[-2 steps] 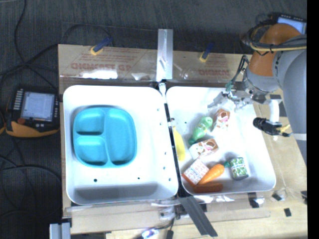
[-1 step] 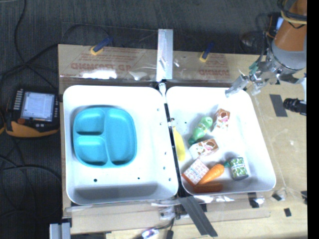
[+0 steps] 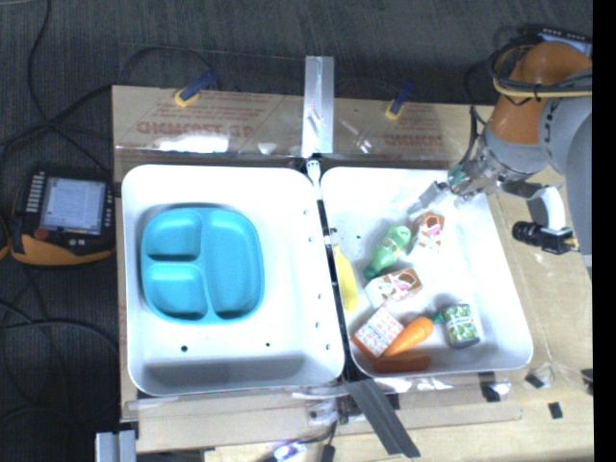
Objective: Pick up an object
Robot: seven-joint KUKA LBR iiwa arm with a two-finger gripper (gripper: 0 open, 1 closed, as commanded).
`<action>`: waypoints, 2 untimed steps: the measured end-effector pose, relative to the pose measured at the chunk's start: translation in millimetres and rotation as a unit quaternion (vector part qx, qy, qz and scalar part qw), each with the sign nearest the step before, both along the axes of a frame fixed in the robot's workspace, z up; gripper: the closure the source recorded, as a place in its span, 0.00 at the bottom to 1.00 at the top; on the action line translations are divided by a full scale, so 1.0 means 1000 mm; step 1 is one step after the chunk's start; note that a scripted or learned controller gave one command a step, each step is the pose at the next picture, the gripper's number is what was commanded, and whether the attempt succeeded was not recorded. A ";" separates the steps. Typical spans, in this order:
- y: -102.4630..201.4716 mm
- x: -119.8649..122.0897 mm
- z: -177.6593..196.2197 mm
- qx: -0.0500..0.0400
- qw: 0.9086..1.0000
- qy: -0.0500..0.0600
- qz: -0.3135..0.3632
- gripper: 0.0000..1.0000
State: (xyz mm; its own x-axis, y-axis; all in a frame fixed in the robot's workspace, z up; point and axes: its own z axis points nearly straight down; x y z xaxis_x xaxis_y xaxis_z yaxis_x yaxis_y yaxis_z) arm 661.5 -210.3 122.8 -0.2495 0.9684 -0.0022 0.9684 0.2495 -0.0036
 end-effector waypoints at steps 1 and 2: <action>0.017 -0.009 -0.035 -0.002 1.000 -0.005 -0.014 0.00; 0.017 -0.008 -0.024 -0.003 1.000 -0.007 -0.013 1.00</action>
State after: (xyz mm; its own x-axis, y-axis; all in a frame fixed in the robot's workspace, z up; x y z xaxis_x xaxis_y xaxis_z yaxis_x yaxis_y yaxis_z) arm 653.8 -193.4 99.0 -0.2236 0.9746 -0.0103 0.9746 0.2237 0.0085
